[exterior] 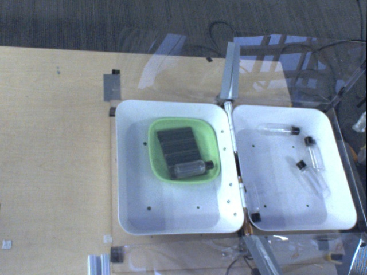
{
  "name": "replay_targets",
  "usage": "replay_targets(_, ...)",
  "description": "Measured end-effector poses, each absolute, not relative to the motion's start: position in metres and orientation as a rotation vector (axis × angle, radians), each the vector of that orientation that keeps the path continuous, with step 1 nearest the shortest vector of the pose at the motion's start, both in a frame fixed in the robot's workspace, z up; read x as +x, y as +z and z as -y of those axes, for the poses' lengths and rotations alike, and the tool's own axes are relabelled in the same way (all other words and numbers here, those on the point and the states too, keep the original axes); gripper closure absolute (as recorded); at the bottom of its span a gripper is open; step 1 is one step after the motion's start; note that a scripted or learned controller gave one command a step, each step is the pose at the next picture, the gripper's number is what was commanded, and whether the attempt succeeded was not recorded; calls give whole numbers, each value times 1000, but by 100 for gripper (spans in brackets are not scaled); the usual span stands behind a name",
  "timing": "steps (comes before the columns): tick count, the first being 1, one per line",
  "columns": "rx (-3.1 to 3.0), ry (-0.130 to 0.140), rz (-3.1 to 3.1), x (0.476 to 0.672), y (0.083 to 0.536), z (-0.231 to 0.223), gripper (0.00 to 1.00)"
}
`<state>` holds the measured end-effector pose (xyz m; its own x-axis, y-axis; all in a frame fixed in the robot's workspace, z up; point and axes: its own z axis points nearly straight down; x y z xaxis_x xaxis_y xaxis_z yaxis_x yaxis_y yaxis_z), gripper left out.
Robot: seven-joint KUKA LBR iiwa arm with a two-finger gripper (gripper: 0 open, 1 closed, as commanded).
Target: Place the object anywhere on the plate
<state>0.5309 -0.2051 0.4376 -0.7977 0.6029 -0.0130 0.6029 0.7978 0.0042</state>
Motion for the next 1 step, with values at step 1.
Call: replay_targets(1, 586, -3, -3073, 531, 438, 204, 0)
